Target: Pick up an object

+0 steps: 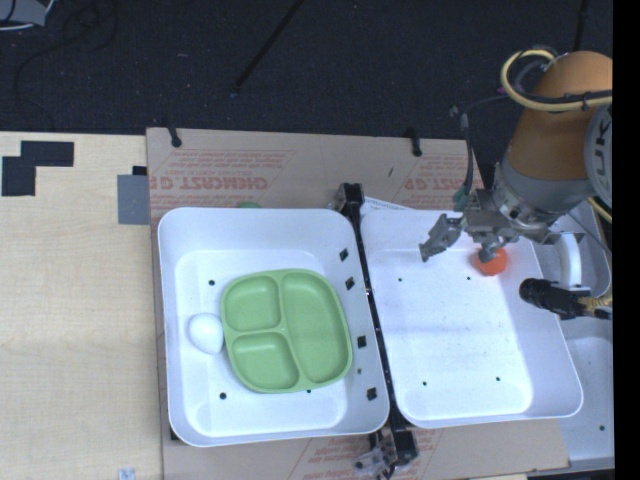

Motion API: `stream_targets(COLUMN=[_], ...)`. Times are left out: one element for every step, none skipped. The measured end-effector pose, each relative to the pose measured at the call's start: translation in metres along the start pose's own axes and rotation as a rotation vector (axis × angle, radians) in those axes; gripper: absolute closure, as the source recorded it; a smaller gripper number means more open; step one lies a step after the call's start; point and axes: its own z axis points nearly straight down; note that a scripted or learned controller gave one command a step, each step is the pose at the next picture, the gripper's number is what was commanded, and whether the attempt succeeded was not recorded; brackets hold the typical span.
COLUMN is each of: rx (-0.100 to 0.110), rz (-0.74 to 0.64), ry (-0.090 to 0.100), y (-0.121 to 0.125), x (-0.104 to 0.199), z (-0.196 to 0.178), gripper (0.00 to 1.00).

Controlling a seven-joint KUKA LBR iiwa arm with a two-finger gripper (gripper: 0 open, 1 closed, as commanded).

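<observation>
A small orange object [490, 261] lies on the floor of the right bin [470, 368], near its far right corner. My gripper [465, 249] hangs over that corner, open. One grey finger [438, 241] juts out to the left, and the orange object sits under the gripper's right side. Nothing shows gripped between the fingers. In the left bin [190, 238] a green three-compartment plate [285, 329] lies flat, with a small white egg-shaped object [206, 332] touching its left edge.
The two bins meet at a black-clipped divider [365, 308]. Both rest on a cardboard sheet [260, 173] on the wooden bench. The right bin's floor in front of the gripper is bare white.
</observation>
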Motion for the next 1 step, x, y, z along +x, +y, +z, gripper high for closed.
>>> stream_targets(rx=[-0.014], rz=[-0.002], ry=[-0.001], y=[0.0022], x=[-0.0001], z=[-0.0077], gripper=[0.0])
